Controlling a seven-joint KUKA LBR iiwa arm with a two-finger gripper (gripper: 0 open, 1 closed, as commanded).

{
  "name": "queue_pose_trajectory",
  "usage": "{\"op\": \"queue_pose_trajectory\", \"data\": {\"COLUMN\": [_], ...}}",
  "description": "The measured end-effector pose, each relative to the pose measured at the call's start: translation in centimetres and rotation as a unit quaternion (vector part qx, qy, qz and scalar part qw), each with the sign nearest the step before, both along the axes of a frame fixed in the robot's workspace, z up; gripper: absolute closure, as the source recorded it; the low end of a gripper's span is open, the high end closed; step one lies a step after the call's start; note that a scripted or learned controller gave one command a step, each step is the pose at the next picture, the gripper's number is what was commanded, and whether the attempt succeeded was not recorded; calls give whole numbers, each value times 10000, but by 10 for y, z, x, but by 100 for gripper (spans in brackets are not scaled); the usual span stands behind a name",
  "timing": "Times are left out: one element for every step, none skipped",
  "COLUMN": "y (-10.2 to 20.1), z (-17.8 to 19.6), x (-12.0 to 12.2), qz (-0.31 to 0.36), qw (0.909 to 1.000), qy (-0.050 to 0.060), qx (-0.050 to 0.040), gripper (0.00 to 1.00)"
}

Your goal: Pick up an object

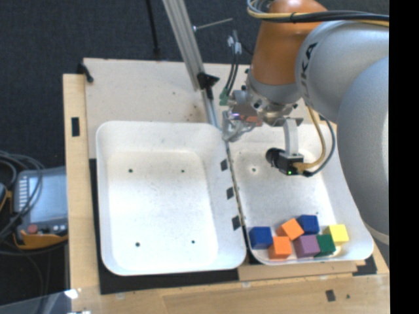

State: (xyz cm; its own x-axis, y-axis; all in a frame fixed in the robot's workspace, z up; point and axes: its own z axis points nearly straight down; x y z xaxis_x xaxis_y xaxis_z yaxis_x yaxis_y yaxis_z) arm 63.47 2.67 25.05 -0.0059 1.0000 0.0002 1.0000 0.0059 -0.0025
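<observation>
White bins sit side by side on the counter — the left bin and the right bin. Seven small blocks crowd the near end of the right bin, well apart from the tool. A blue block lies nearest the dividing rims. Behind it run an orange block, a second blue block and a yellow block. A second orange block, a purple block and a green block lie in front, all packed close. The grey arm reaches in from the right. Its tool hangs at the far end, over the rims where the bins meet — apart or together, I cannot tell.
</observation>
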Motion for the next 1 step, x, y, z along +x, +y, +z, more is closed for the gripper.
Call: {"op": "queue_pose_trajectory", "data": {"y": [58], "z": [-13], "x": [11], "qz": [6], "qw": [10000], "qy": [-19], "qx": [-1], "gripper": [100]}}
